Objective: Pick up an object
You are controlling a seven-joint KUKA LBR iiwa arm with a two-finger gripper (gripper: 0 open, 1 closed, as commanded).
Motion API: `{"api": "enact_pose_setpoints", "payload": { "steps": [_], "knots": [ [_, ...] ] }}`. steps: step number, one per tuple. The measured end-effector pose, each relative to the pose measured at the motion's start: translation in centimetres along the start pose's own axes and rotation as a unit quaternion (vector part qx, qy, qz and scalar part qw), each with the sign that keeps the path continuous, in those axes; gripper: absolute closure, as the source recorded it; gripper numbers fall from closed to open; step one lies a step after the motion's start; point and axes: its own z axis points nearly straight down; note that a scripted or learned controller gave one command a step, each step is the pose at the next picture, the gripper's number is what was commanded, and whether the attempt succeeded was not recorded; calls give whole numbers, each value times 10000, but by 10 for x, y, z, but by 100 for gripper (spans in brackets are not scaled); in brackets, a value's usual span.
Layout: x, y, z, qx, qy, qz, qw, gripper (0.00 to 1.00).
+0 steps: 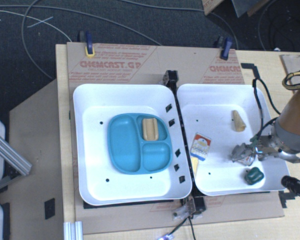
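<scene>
My pincer (241, 154) sits low in the right bin (217, 96), reaching in from the right — whether it is wide or narrow I cannot tell from this slant. I judge it is lined up for whichever piece lies closest: the dark green object (254, 175) just beside it, toward the near rim. The tan wedge (238, 121) and the small printed packet (200, 147) lie apart on the bin floor. The blue divided tray (125, 154) in the left bin (90, 134) carries a wooden block (149, 129) — out of my way.
</scene>
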Motion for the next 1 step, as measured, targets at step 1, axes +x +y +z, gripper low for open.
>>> {"api": "enact_pose_setpoints", "payload": {
  "steps": [1],
  "knots": [
    [1,0,25,-6,-3,0,10000,0]
  ]
}}
